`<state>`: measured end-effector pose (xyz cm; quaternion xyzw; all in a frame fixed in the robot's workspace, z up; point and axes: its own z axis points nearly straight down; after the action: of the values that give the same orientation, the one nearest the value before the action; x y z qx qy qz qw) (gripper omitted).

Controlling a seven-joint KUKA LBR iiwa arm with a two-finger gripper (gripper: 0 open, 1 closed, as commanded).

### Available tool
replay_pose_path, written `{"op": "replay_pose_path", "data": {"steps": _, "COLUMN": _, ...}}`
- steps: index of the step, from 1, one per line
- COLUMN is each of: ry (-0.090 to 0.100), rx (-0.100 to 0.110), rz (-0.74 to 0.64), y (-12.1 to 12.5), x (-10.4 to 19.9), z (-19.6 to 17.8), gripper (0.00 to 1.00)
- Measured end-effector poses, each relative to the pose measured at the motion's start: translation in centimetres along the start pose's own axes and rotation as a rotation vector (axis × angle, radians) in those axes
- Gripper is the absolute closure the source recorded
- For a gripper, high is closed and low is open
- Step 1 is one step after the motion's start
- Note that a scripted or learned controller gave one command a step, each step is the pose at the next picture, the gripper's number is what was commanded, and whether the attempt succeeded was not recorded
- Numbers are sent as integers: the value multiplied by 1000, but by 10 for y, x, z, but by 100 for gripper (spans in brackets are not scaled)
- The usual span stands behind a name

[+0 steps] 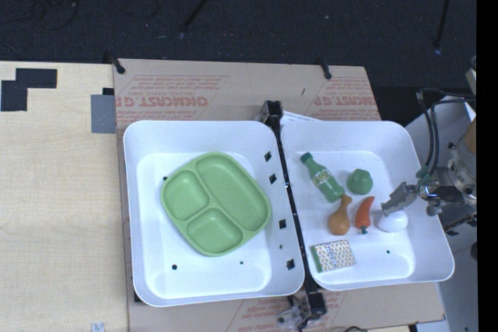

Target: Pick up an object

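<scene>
Overhead, two white bins sit side by side on a cardboard sheet laid on the surface. The left bin holds a green tray with three compartments, lying at a slant near the bin's middle. The right bin holds the small things. A green bottle lies tilted toward the upper left of that bin. A green round toy sits just beside it to the right. Below them a tan drumstick and an orange carrot lie side by side, nearly touching. A white egg rests just right of the carrot, near the bin's right wall. A small patterned packet lies flat near the front edge, apart from the rest.

The hand reaches in over the right wall, low over the bin, with its grey tip right above the egg. Whether it is wide or narrow I cannot tell, and nothing can be seen held in it.
</scene>
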<state>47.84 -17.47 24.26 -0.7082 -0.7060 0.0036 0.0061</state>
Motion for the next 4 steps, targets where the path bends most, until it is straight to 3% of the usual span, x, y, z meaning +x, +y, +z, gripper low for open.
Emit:
{"op": "replay_pose_path", "data": {"steps": 1, "ry": -2, "rx": -10, "rz": -3, "y": 2, "x": 0, "z": -5, "gripper": 0}}
{"op": "replay_pose_path", "data": {"steps": 4, "ry": -2, "rx": -10, "rz": -2, "y": 4, "x": 0, "z": 155, "gripper": 0}}
